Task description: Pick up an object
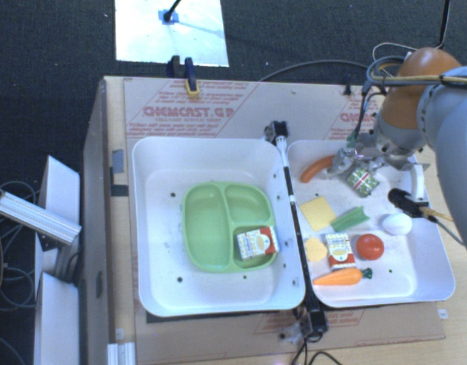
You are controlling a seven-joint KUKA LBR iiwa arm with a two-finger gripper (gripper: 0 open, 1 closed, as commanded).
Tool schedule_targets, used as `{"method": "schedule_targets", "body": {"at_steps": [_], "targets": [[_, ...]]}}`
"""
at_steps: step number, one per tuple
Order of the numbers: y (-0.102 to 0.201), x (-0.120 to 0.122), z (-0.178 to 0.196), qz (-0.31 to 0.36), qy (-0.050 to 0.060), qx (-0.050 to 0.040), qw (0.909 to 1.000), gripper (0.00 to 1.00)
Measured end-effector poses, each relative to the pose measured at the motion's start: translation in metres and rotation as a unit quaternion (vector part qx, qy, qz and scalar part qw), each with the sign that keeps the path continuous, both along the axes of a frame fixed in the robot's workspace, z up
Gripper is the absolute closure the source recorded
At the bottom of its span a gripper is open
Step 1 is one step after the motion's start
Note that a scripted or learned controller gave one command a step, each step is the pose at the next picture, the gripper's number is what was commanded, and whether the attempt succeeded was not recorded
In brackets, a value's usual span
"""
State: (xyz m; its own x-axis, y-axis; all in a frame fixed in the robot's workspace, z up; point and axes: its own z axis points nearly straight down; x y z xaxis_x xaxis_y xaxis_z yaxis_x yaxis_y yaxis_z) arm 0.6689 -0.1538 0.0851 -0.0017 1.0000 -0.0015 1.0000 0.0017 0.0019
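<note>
Across the bench [218, 105], two shallow white bins are sitting side by side. The grey arm [450, 120] is reaching in from the right over the far end of the right bin [427, 276], and its gripper [357, 164] is hanging low there. Whether it is open or closed cannot be told.

The left bin [157, 204] is bearing a green divided plate [214, 223], and a small carton [256, 243] is lying in the plate's near right compartment.

A green-and-red checkered pack [363, 180] is lying in the right bin just beside the gripper, seemingly touching it. An orange-red sausage [317, 168] is lying to its left, near the dividing wall. A yellow cheese slice [317, 212] and a green pod [350, 219] are resting mid-bin, just beside each other. A carrot [338, 277] is lying at the near edge, with a second small carton [338, 249] above it. A red tomato [370, 246], a white egg [397, 223] and a small yellow disc [316, 249] are sitting around that carton.
</note>
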Motion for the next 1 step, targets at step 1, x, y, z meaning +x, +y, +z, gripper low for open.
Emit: {"method": "schedule_targets", "body": {"at_steps": [1], "targets": [[-0.0117, 0.0004, 0.0006, 0.0, -0.001, -0.0002, 1.0, 0.0]]}}
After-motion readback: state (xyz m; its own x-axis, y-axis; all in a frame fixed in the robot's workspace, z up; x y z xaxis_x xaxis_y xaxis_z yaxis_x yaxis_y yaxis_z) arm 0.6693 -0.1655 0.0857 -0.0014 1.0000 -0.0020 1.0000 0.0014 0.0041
